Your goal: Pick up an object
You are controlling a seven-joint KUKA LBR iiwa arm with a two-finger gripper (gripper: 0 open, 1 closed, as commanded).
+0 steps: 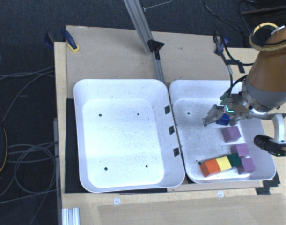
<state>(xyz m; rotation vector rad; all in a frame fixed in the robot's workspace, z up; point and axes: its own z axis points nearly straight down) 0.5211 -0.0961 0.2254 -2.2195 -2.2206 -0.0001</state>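
The blue block (pixel 223 120) lies in the right bin (pixel 189 125), in its upper half and toward the right side, and it sits directly at the tip of the gripper (pixel 219 116), partly covered by it, so only one small blue face can be seen. From where I stand, the gripper is over the block and touching or almost touching it, with one grey finger (pixel 210 118) pointing out to the left of the block. I cannot tell if the block is really between the fingers, and I cannot tell whether they are spread or pressed together. So I judge the coming move turns on this one relation: the block is under the gripper and a little to its right, not well apart from it. The block shows too little to give its long axis. Just below it, near but apart, is a purple block (pixel 231 133), and further down are two more purple blocks (pixel 244 156) beside a long bar of orange, yellow and green (pixel 221 164) near the lower edge of the bin. The left bin (pixel 86 93) stands beside, on the table (pixel 110 46).
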